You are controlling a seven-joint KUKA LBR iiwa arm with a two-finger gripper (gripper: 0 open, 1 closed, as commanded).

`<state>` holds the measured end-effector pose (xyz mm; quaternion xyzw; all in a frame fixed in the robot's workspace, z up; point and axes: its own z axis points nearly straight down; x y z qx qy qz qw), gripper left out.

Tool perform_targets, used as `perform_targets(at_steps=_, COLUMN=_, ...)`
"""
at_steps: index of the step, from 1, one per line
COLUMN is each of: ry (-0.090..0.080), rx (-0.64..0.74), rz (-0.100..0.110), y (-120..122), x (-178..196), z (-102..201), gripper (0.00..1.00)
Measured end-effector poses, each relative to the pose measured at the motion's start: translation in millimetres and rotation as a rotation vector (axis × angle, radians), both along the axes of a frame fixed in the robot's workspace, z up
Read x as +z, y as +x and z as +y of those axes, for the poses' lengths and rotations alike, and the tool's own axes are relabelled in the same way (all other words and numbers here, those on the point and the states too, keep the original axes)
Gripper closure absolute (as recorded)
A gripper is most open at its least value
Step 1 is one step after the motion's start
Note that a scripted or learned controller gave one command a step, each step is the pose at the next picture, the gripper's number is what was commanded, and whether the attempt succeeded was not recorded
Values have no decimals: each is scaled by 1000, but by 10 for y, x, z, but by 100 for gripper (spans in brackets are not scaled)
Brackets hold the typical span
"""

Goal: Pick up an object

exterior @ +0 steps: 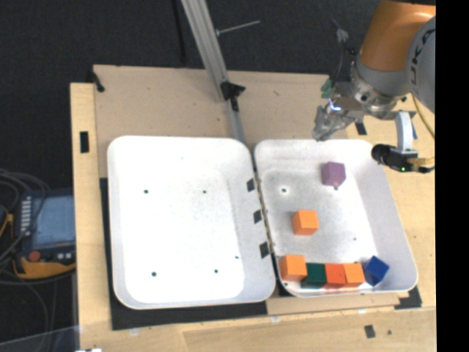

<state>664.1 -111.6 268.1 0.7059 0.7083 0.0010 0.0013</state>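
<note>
The arm is reaching in from the right with its tool [327, 125] hanging over the far rim of the right bin [381, 189], above and slightly left of the purple block [333, 173]. That bin is holding everything there is to pick: the purple block near the far side, an orange cube [305, 221] lying alone near the middle, and a row crowded against the near wall, namely an orange block [294, 267], a green block [316, 273], two more orange ones and a blue block [376, 269]. The two loose pieces are probably the easier targets, since the row is sitting tight against the wall. The left bin [179, 218] is lying beside it on the table [88, 196]. The tool is looking dark and small here, so I cannot tell whether its tips are apart or together; nothing is visible between them.
</note>
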Motion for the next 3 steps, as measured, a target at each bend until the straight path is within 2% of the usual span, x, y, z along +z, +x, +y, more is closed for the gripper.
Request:
perform_targets(at_steps=2, ry=1, rx=3, rz=4, y=-195, x=35, z=1035, gripper=100)
perform_targets(at_steps=3, ry=1, rx=2, rz=6, y=-355, x=-161, z=1467, gripper=100)
